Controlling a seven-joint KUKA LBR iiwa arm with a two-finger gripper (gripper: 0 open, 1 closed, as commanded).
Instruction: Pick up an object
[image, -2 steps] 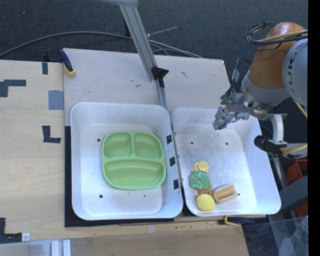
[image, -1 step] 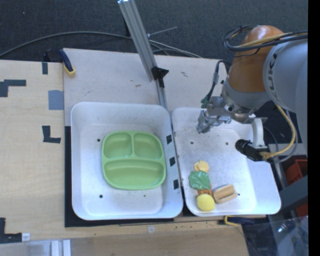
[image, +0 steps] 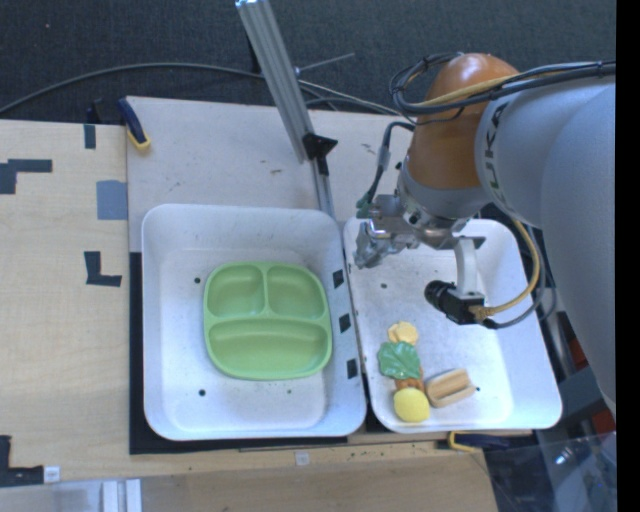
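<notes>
Small toy foods lie at the near end of the right bin (image: 520, 400): a yellow round piece (image: 403, 333), a green leafy piece with an orange stem (image: 401, 362), a yellow ball (image: 411, 404) and a tan bun-like piece (image: 449, 387). My gripper (image: 369, 246) hangs over the far left corner of the right bin, well above and behind the toys, with nothing seen between its fingers. The grey arm with its orange band (image: 462, 110) comes in from the right.
The left bin (image: 160, 300) holds a green divided plate (image: 267, 320). A slanted metal pole (image: 285, 90) stands behind the bins. A black cable and connector (image: 455, 302) hangs over the right bin's middle. Tan bench with tape marks lies to the left.
</notes>
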